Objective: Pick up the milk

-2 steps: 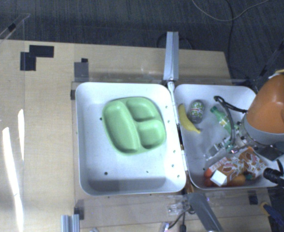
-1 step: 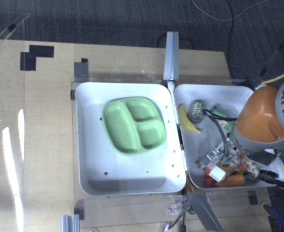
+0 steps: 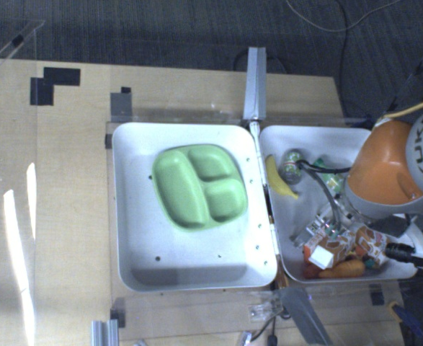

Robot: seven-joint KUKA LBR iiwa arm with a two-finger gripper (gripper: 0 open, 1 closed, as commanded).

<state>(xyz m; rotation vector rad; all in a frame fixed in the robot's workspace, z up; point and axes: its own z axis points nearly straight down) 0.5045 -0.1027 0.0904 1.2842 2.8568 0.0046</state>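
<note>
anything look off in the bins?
Nothing spilled or damaged. The green plate sits slightly askew in the left bin. In the right bin a banana lies by the left wall, and the other items are heaped at the near edge under the arm.

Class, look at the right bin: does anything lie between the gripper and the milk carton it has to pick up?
Nothing visible does. The gripper is right above the milk carton in the right bin; a carrot and a snack packet crowd beside it.

Pale wooden bench (image 3: 67,193), two shallow white bins side by side on it, left bin (image 3: 125,215) and right bin (image 3: 348,139) touching along a metal divider (image 3: 256,85), black tape marks (image 3: 52,81) near the far-left corner
</note>
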